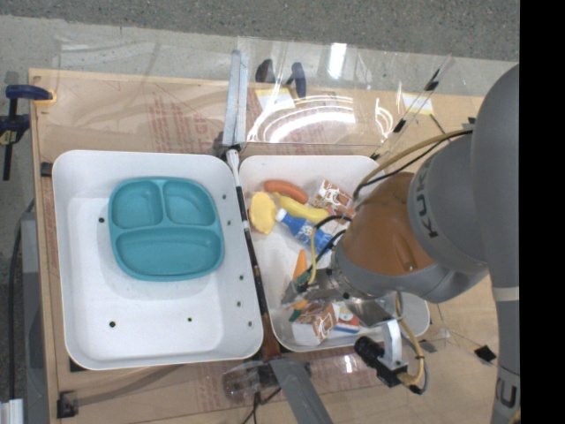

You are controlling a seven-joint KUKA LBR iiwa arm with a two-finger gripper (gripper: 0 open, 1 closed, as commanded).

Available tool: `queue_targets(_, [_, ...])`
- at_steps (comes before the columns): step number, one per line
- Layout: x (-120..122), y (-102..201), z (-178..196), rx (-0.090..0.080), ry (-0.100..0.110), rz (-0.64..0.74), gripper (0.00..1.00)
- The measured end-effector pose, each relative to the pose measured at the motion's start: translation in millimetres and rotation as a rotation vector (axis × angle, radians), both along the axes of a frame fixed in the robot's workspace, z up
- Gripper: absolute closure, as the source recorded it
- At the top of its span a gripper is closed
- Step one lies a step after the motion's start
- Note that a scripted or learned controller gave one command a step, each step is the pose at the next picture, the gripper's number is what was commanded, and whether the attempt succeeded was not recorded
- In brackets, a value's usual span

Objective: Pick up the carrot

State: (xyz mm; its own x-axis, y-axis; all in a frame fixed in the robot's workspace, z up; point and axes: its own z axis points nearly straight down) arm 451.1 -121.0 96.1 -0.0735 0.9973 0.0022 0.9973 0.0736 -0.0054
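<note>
The carrot [301,263] is a small orange piece standing nearly upright in the middle of the right bin [256,170], just below a blue bottle. My gripper [309,293] comes down from the grey arm with the orange band [388,237] and sits right at the carrot's lower end, low in the bin. The wrist hides much of the bin's right half. The carrot's lower end is lost among the gripper's parts, so contact is unclear.
Around the carrot lie a yellow lemon-like toy [262,212], a banana [305,208], a blue bottle [301,229], a red sausage [284,188] and snack packets [332,198] [323,323]. The left bin [71,263] holds a teal divided plate [165,226].
</note>
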Motion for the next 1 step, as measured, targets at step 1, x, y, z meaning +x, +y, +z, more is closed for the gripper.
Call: queue_targets(1, [97.6, 35.5, 91.6, -0.002, -0.004, -0.082, 1.0])
